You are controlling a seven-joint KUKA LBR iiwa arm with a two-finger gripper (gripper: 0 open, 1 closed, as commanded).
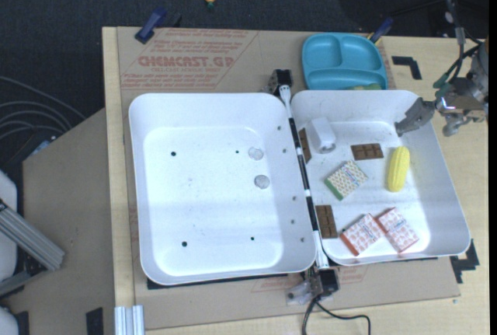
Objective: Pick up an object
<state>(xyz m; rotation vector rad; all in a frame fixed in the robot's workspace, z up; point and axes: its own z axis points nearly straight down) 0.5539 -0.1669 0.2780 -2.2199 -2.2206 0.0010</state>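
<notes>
Camera view has the gripper (pixel 417 117) hanging over the right bin's (pixel 450 201) upper right corner, coming in from the right edge; whether it is spread or pressed together cannot be told from this angle, and nothing shows between its tips.

Closest to it, just below and a touch left, lies a yellow corn cob (pixel 397 168), smooth, plastic-looking and upright on the bin floor; left of that sits a small brown chocolate bar (pixel 366 151), flat and ridged; further left again, a white cup-like piece (pixel 322 134), rounded and glossy; below the chocolate bar, a square patterned packet (pixel 346 179) in green and pale tones, turned like a diamond.

Well below the gripper, near the bin's lower edge, two red-and-white printed packets (pixel 380 230) lie side by side, tilted; left of them a second dark brown bar (pixel 326 221) lies along the seam between the bins.

Far to the gripper's left, the other white bin (pixel 155 170) holds two small round grey discs (pixel 258 167), one above the other; both bins are shallow, smooth, with rounded corners.

Up and left of the gripper, a blue divided tray (pixel 342 61) rests on the brown board (pixel 194 61); red print on that board reads "CHEMCAST GP"; smaller lines beneath are too fine to read.
</notes>
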